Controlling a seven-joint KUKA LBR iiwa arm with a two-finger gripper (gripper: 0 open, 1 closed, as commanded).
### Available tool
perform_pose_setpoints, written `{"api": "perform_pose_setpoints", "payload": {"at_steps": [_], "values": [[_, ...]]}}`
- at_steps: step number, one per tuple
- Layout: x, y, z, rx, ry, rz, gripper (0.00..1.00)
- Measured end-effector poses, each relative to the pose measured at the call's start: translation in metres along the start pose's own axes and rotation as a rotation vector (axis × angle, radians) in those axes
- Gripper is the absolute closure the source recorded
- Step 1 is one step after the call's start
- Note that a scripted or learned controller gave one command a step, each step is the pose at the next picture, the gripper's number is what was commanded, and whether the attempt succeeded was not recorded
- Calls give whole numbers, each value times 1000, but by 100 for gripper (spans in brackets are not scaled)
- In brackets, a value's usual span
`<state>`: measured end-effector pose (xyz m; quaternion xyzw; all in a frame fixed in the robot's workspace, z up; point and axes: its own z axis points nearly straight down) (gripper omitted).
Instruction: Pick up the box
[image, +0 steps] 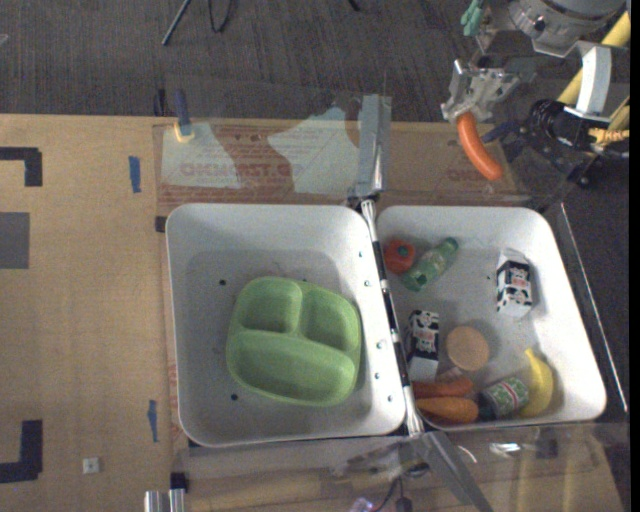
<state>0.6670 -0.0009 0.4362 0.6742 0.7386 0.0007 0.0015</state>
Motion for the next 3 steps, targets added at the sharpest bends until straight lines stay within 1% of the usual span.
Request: {"api": "perform_pose_setpoints", "payload": {"at_steps": [1, 2, 3], "values": [[62, 6, 1, -1, 0, -32, 100], [126, 11, 0, -3, 1, -261, 100], [153, 13, 117, 2, 2, -502, 100]]}}
